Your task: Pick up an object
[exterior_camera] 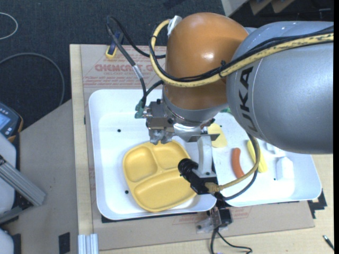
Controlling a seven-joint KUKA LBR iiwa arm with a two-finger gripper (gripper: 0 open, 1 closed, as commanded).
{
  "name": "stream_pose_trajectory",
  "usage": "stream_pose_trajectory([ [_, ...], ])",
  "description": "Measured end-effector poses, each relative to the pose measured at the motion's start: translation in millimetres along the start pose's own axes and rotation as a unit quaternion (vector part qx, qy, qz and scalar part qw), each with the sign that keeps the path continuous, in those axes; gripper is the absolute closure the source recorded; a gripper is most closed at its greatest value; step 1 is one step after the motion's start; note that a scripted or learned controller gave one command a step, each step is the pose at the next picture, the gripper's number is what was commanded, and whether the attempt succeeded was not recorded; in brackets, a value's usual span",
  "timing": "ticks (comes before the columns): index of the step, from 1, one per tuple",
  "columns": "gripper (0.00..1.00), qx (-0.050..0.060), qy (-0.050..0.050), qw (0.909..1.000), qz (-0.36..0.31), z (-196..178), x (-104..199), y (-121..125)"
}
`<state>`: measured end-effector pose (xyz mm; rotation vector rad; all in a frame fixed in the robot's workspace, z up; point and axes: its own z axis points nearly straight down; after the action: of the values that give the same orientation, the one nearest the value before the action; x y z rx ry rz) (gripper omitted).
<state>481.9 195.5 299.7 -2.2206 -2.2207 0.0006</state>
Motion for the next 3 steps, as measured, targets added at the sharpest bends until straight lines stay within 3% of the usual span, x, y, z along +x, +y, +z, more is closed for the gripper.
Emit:
stream_pose_trajectory([
  [1,1.0,-0.005,0.0,1.0,0.003,-78.7,-72.6,3.3],
  [3,1.0,-0.004,0.0,1.0,-0.001,-95.1,-67.8,3.7],
])
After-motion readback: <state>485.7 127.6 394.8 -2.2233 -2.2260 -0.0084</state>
